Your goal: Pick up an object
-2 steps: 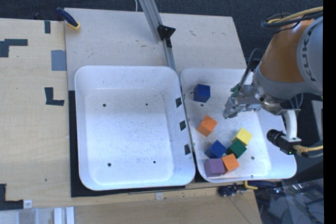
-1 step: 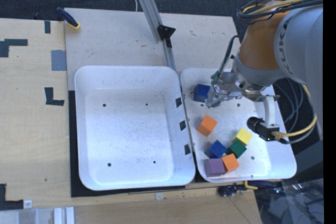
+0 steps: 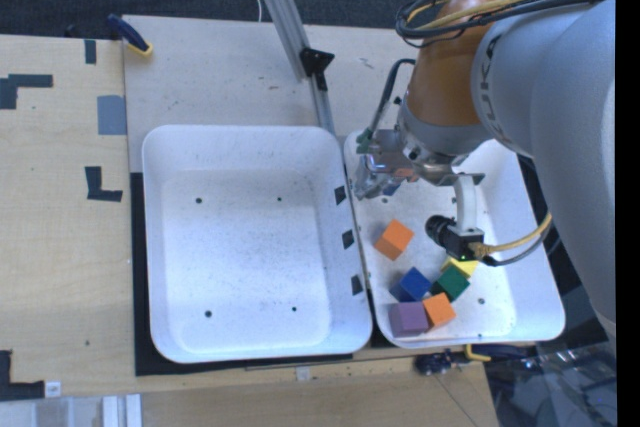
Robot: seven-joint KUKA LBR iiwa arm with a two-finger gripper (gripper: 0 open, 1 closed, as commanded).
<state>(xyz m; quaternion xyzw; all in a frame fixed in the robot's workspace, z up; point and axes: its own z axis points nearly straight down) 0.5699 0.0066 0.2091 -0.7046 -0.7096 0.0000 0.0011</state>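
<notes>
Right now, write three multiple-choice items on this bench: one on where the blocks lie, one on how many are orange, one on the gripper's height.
1. Where do the blocks lie?
A. In the right bin
B. In the left bin
C. On the bare bench

2. How many blocks are orange?
A. None
B. Two
C. Five

3. How does the gripper stand?
A. Resting on the purple block
B. Inside the left bin
C. Over the right bin's far end, apart from the blocks

Key: 1 A, all blocks sit in the right bin. 2 B, one orange block lies alone and another orange block sits beside the purple block. 3 C, the gripper is beyond the nearest block, touching none.
</notes>
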